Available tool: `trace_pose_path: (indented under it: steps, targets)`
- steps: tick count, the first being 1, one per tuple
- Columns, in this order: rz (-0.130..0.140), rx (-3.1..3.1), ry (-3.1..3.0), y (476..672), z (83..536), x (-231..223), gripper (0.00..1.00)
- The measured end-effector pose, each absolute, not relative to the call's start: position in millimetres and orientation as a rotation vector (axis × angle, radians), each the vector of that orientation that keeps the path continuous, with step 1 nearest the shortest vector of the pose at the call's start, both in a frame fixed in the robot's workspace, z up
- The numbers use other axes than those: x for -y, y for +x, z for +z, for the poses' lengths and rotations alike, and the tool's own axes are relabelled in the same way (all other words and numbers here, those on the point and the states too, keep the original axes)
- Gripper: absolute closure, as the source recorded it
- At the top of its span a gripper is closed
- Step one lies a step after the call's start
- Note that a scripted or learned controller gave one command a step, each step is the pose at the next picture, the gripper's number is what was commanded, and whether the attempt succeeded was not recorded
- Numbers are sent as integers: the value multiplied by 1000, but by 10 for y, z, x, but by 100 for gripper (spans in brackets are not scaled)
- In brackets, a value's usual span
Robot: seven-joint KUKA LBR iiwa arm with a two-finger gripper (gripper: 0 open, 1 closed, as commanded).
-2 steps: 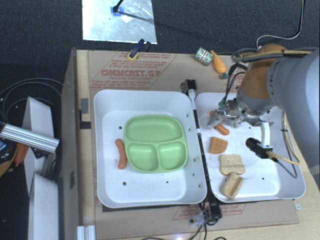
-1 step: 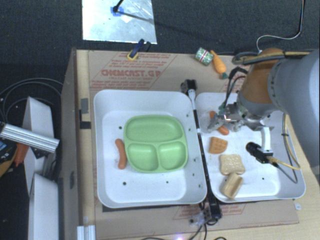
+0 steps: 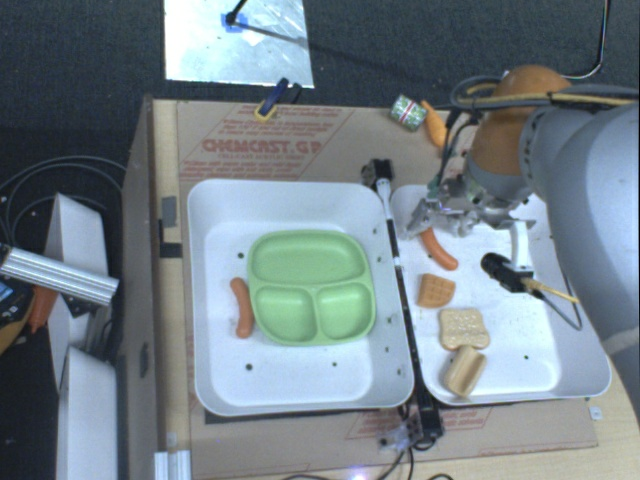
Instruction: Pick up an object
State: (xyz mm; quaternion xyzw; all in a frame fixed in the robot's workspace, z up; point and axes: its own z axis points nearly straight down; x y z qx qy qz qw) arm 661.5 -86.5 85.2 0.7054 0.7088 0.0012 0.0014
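My gripper [image 3: 438, 218] hangs low over the far left part of the right bin [image 3: 580, 368]. Just below it lies a small orange sausage [image 3: 439, 251], slanting down to the right, with its upper end right under the gripper. I cannot tell whether the gripper touches it. Nearer the front of this bin lie a square waffle piece [image 3: 435, 290], a slice of toast [image 3: 464, 328] and a pale bread roll [image 3: 464, 372].
The left bin [image 3: 215, 228] holds a green divided plate [image 3: 311, 285] and a second orange sausage [image 3: 241, 308] to the plate's left. A black divider [image 3: 398, 268] runs between the bins. Behind them, a small green can [image 3: 408, 110] rests on the cardboard.
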Motion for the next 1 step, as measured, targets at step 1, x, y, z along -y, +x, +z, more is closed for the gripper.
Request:
trace_pose_path:
  steps: [1]
  targets:
    - [5,-2226,2209,6624,963,869,100]
